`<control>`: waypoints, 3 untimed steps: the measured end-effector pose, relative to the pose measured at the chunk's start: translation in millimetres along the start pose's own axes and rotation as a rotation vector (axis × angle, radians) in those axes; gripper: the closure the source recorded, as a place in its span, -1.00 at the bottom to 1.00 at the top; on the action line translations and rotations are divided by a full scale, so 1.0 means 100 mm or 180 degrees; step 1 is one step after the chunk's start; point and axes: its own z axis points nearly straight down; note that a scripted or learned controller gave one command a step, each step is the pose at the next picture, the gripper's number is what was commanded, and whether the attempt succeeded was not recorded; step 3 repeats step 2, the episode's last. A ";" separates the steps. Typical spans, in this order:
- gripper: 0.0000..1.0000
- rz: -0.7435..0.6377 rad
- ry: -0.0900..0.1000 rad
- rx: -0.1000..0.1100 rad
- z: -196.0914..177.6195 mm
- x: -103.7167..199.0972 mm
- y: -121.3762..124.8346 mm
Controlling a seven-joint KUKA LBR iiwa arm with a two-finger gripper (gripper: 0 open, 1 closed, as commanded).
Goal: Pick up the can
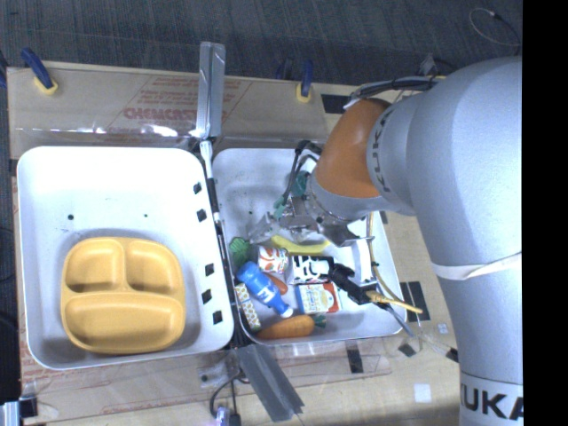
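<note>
What I take for the can [317, 297] has a white and red label and lies near the front of the right bin [232, 177], in a crowd of items. My gripper [291, 224] hangs over the middle of that bin, behind and left of the can, just above a yellow banana [297, 244]. The orange wrist band and grey arm cover the bin's right side. Nothing is seen held in the gripper.
Around the can lie a blue bottle [264, 289], a carrot [286, 328], a green item [240, 248], a small red and white item [273, 261] and a black and white piece [311, 265]. The left bin [106, 171] holds a yellow divided tray [122, 294].
</note>
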 end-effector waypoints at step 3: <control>-1.00 -0.0500 0.0001 -0.0004 -0.21 -0.73 -0.04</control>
